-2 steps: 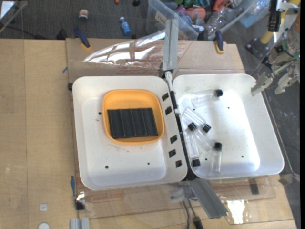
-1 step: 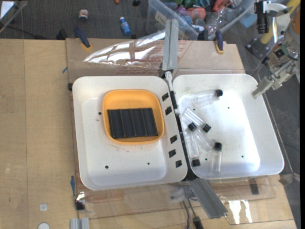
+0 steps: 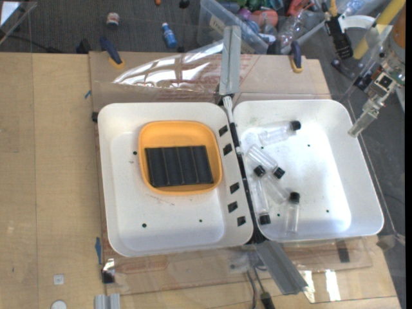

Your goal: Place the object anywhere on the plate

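Orange plate (image 3: pixel 180 134), black ridged insert (image 3: pixel 178 166) on it, sits in left bin (image 3: pixel 122 224), well left of end effector (image 3: pixel 364 118). Clear black-capped vials (image 3: pixel 270 172) lie lower-left of it, right bin (image 3: pixel 335 172). End effector state: cannot tell.

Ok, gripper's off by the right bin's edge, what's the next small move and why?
Probably swing the gripper left over the clear vials in the right bin and pick one: it carries nothing, and the orange plate bears just a black ridged block.
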You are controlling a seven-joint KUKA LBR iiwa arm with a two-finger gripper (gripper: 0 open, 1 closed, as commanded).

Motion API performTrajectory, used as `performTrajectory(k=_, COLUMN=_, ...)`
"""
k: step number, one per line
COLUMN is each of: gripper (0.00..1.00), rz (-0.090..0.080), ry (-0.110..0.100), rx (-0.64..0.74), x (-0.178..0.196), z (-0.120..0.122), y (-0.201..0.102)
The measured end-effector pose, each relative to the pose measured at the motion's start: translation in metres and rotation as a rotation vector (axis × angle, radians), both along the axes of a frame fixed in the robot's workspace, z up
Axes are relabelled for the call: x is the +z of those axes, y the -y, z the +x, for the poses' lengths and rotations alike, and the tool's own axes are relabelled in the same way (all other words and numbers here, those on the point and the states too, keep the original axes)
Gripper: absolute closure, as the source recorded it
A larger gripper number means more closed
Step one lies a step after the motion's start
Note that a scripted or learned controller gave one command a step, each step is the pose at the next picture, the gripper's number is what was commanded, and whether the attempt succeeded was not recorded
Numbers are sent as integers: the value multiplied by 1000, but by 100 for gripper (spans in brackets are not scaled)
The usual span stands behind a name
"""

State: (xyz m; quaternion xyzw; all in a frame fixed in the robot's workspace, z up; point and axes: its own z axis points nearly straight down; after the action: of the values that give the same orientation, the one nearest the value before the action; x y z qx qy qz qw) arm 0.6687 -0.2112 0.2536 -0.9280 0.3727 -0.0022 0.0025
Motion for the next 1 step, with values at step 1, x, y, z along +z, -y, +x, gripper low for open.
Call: performTrajectory(k=1, gripper=0, rz=-1, ry=1, rx=142, x=-7, z=0, y=-2)
